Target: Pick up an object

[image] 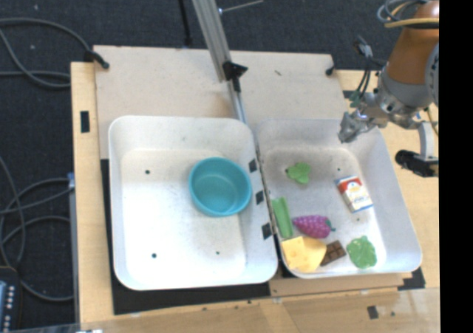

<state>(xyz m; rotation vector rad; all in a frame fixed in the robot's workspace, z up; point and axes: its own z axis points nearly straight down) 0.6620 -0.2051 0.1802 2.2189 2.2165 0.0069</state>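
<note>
End effector (350, 129) over the right bin's (399, 198) far rim, finger state can't tell, well clear of the red-white carton (355, 193), nothing visibly held.

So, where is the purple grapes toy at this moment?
The purple grapes lie in the right bin, toward its front, between the green stick and the yellow cheese wedge.

Both bins white: left bin (133, 176) speckled dark, holds teal-blue bowl (219, 186). Right bin (392, 176): light green piece (298, 173), red-and-white carton (355, 193), green stick (281, 216), purple grapes (311, 226), yellow wedge (301, 253), brown block (335, 252), bright green lump (361, 251). Surface (162, 80) tan, arm (410, 58) orange over grey.
</note>
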